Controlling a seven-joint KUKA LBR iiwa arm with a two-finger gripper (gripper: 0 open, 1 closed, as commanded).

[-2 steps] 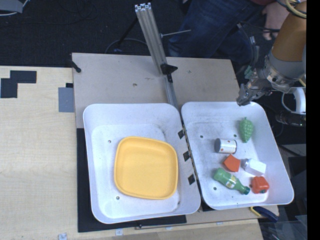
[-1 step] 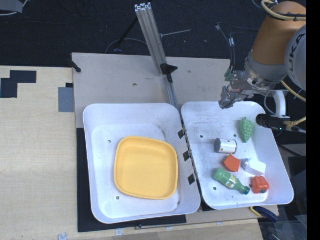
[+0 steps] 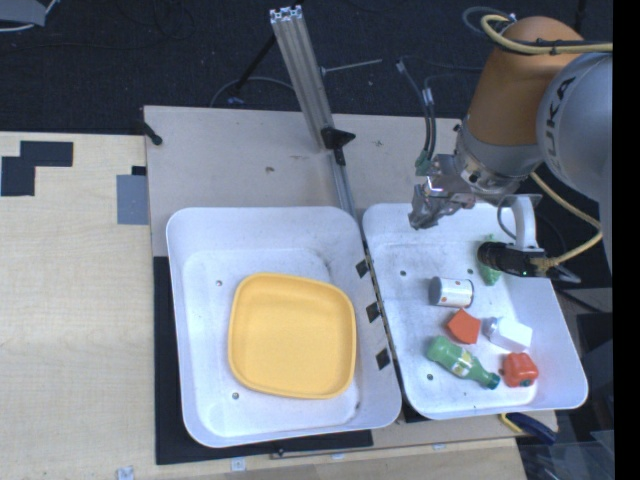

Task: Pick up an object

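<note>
My gripper (image 3: 424,214) hangs over the far left corner of the right bin (image 3: 400,268), above bare bin floor and apart from every object. Nearer in this bin lie a small silver can (image 3: 451,292) on its side, an orange-red block (image 3: 463,326), a green bottle (image 3: 460,361) lying flat, a white block (image 3: 510,331) and a red-orange piece (image 3: 519,369). A small green piece (image 3: 490,275) sits near the bin's right rim. The nearest of them, the can, lies down and to the right of the gripper.
The left bin (image 3: 190,268) holds a square yellow plate (image 3: 292,335). An aluminium rail (image 3: 305,68) slants up behind the bins, ending at the divide between them. Black clips (image 3: 372,311) line the seam between the two bins.
</note>
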